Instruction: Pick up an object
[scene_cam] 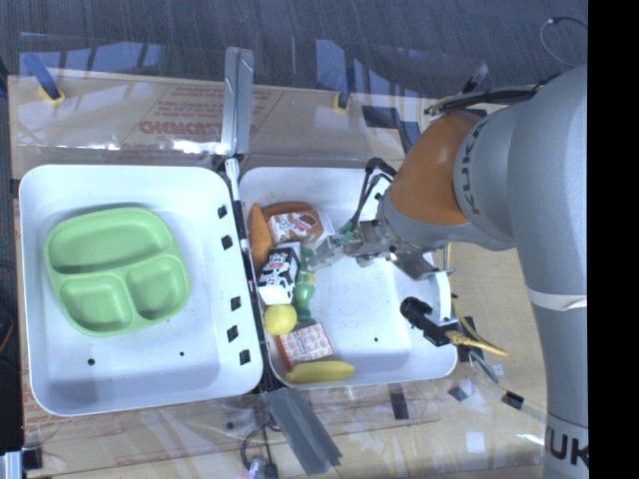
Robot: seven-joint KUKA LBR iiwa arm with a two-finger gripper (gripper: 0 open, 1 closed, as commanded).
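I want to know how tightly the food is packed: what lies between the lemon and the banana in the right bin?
In the camera view, a small red-and-white packet lies between the lemon and the banana.

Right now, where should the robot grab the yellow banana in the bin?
Probably across the middle of the banana, coming straight down. It lies flat and long against the right bin's front wall, beside the red packet, so its narrow width suits the hand best.

Grey rounded arm (539, 168) with an orange band (424, 173) (black cables trailing).
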